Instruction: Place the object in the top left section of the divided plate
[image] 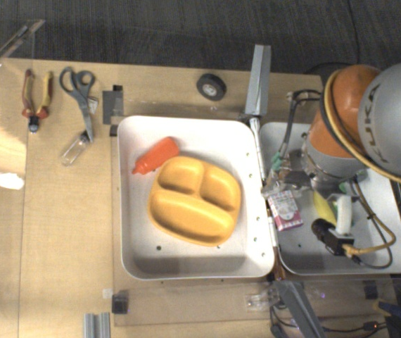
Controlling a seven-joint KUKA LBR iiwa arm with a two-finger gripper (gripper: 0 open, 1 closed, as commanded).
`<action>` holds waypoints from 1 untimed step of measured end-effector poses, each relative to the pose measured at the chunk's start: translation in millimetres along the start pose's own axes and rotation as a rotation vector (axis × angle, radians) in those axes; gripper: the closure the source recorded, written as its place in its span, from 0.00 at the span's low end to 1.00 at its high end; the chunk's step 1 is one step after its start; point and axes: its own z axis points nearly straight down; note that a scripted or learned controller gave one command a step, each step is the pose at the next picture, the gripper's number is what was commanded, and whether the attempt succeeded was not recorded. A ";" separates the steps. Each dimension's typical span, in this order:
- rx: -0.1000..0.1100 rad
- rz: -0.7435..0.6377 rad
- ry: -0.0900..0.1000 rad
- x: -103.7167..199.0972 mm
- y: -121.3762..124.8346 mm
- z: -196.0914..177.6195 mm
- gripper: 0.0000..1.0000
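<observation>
A yellow divided plate [186, 215] lies tilted in the left white bin [186, 265], with two small sections at its far side and one long section nearer me. An orange-red, carrot-shaped object [155, 155] lies on the bin floor, against the plate's upper left edge and outside its top left section [179, 176]. My gripper [286, 180] hangs under the grey and orange wrist over the left side of the right bin [313, 260], just above a pink packet [285, 210]. The wrist hides its underside.
The right bin also holds a yellow item [323, 206] and a white item [343, 214], part-covered by the arm and its cables. Scissors [81, 96], red-handled pliers [36, 98] and a black tape roll [211, 86] lie on the bench beyond the bins.
</observation>
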 end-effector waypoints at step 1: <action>0.000 0.046 0.000 60.8 35.8 -41.3 1.00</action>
